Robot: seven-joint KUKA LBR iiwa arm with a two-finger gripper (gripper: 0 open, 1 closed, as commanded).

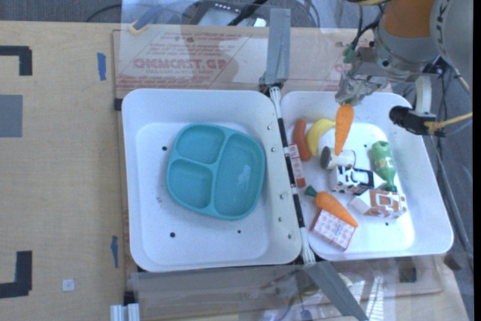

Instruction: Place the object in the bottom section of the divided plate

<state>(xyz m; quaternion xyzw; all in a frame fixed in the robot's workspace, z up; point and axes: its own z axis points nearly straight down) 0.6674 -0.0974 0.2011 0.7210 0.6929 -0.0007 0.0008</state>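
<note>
One fixed camera looks down at a slant from above the table (60,162), far enough off to take in both white bins (150,237) whole.

Two shallow white bins, left bin (143,237) & right bin (432,229), sit side by side on the bench. Left bin: 1 teal divided plate (216,171) w/ 3 sections, near the bin's center. Right bin: 2 carrots, carrot one (343,128) toward its top edge, carrot two (335,208) nearer its bottom edge; 1 yellow banana-like piece (321,133); 1 orange-red piece (301,137) by its left edge; 1 green item (382,160) toward its right edge; 3 small printed cartons: black-and-white carton (353,178), orange-patterned carton (385,202), pink carton (332,229).
</note>
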